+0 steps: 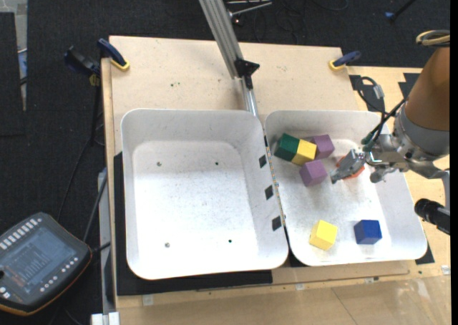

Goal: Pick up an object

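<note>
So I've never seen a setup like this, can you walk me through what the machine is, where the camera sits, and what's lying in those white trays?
The picture comes from one fixed camera above the bench, looking down at a slant. The grey robot arm with an orange band reaches in from the right, ending in a two-finger gripper. It hangs low over the right shallow white bin, and I see nothing held in it. That bin holds six small cubes: a green cube, a yellow cube beside it, two purple cubes, another yellow cube and a blue cube nearer the front. The left white bin sits alongside. A grey handheld control pad lies at the bottom left.
</note>
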### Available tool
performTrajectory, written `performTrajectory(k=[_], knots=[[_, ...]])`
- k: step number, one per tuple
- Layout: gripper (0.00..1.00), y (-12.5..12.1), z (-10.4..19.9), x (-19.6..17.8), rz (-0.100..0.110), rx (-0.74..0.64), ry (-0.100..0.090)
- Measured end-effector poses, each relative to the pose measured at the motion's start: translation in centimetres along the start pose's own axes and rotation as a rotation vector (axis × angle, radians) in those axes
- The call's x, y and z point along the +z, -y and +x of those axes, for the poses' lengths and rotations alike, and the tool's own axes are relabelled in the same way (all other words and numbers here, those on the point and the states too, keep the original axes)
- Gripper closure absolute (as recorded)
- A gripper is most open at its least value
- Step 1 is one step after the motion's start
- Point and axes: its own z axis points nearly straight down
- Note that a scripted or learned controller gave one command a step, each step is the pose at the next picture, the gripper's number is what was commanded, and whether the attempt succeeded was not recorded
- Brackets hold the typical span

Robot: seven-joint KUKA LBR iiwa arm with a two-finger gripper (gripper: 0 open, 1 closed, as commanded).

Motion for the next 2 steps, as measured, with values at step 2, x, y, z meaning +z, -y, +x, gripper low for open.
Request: performTrajectory(k=[2], knots=[[0.0,-0.2,0.8,5.9,0.001,0.002,0.0]])
